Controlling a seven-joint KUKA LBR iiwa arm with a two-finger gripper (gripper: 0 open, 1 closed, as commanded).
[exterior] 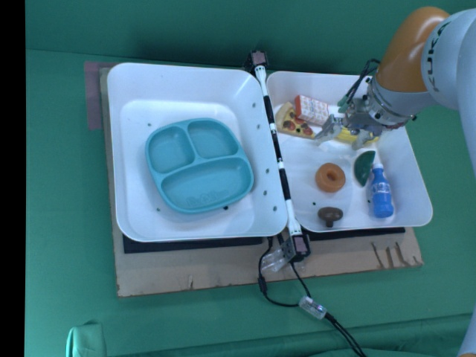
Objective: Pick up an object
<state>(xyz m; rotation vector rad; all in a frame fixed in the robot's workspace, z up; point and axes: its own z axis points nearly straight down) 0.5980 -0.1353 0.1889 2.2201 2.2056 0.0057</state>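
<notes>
Your pincer (346, 134) hangs low in the right bin (416, 199), jaws spread apart, straddling a yellow object (348, 134); whether it grips is unclear. Just beside: red carton (311, 108), pizza slice (293, 120). Nearer you: orange donut (330, 177), green piece (364, 167), blue bottle (381, 192), brown knob (330, 216). Left bin (134, 88) holds a teal divided plate (198, 164).

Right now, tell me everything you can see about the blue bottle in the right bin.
The blue bottle lies on its side near the right wall of the right bin, its white cap end pointing toward the far side of the bin. The body is bright blue, looks like plastic, and carries a pale label patch. Its cap end sits right beside a dark green piece; whether they touch is unclear. The orange donut lies apart to its left. The gripper is farther back, not on it.
</notes>
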